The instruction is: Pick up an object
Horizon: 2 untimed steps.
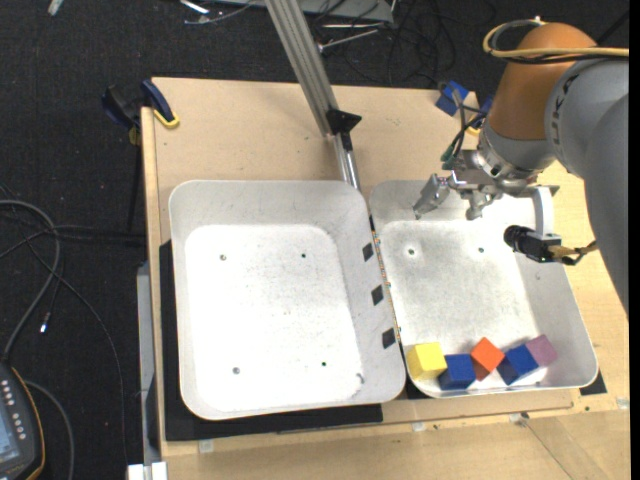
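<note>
Several small blocks lie along the near edge of the right bin [480,268]: a yellow block [427,358], a blue block [458,371], an orange block [487,355], another blue block [519,363] and a pale purple block [542,349]. My gripper [452,200] hangs over the far end of the same bin, well away from the blocks. Its two fingers [430,194] stand apart with nothing between them.
The left bin [265,288] sits beside the right one, touching along the middle. A slanted metal pole [305,53] rises from the bench behind the bins. Clamps sit at the bench's far corners [150,98].
</note>
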{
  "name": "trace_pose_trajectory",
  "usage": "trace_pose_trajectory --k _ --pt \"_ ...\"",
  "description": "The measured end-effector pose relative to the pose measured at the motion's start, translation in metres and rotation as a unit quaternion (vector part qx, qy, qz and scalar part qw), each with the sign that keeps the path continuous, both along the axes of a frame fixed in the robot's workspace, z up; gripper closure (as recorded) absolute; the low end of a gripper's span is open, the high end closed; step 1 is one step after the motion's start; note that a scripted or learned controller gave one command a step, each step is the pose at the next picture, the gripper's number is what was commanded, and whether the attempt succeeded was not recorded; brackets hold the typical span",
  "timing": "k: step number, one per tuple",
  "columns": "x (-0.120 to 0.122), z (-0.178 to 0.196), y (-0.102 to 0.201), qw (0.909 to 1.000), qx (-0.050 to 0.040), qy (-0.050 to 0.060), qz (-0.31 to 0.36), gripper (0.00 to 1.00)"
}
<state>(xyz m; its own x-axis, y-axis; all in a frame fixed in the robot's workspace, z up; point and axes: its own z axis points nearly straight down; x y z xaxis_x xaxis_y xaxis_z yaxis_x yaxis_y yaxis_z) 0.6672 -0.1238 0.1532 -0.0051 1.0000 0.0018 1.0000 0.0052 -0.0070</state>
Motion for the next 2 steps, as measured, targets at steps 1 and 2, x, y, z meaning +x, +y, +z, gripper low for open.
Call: trace_pose_trajectory --k 1,2 --pt "-0.043 0.003 0.006 1.0 -0.0008 -0.002 -0.004 0.0" --pt "-0.083 0.0 0.002 1.0 -0.0009 -0.002 -0.004 0.0"
